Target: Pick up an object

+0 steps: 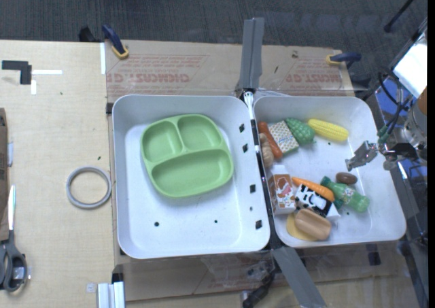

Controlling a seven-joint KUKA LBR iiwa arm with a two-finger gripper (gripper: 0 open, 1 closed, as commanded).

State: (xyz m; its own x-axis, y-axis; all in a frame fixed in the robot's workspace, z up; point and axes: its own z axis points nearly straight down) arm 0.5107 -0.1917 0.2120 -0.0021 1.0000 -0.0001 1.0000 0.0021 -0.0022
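The right bin (380, 221) holds several toy foods. A yellow corn cob (328, 130) lies at the back beside a green vegetable (300, 130) and a tan patterned packet (281, 138). Near the front lie an orange carrot (313, 186), a black-and-white piece (314, 200), a bun (311, 225), a green bottle (348, 196) and a small brown piece (346, 178). My gripper (363, 154) hangs over the bin's right side, just above and to the right of the brown piece, with nothing seen in it.
The left bin (136, 232) holds a green divided plate (187, 155). A tape ring (88, 186) and scissors (10, 262) lie on the bench at left. Clamps (115, 41) hold cardboard behind the bins. A metal divider (251, 55) runs between the bins.
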